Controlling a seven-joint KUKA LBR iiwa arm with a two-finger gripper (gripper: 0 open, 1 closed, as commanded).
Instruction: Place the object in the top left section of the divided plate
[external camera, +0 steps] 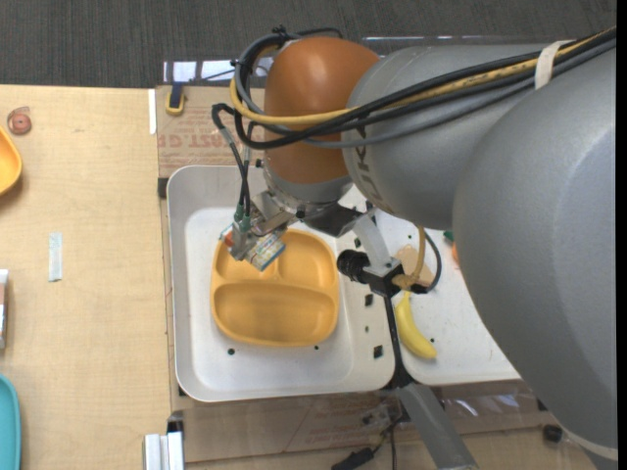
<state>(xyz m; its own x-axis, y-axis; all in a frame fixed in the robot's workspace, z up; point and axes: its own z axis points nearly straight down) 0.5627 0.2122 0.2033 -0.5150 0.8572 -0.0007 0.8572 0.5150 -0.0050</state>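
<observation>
Divided plate, yellow, lies in the left white bin; I see the gripper over its upper-left section. I cannot tell how it stands or what it holds. A banana lies right of the plate.

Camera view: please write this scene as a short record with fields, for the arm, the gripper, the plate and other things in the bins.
arm: grey KUKA arm with orange band, reaching in from the right over the bins
gripper: gripper low over the top left section of the plate; finger state hard to tell
plate: yellow divided plate lying in the left white bin
object at gripper: small, pale, partly hidden; grasp not clear
right bin: banana lying in the right white bin, apart from the plate
bench: light wood surface left of the bins
</observation>
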